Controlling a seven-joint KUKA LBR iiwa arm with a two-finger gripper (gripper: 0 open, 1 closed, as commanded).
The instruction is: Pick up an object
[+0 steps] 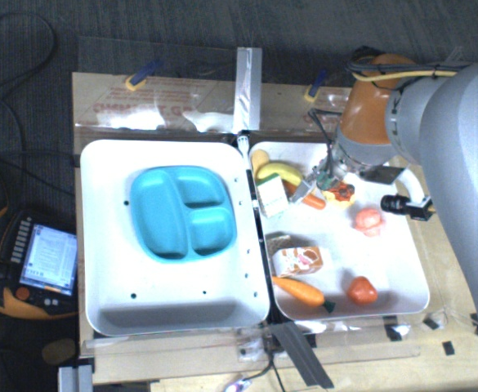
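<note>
No text can be read for sure. The cardboard (153,104) behind the bins carries faint red print under clear film, but the letters are too blurred to make out. The pendant (46,260) at the left edge has a lit screen with lines of writing, too small to read. The snack packet (300,260) in the right bin shows a coloured picture and maybe some letters, not legible. The white carton (271,196) beside the banana (278,171) has no print that I can tell
</note>
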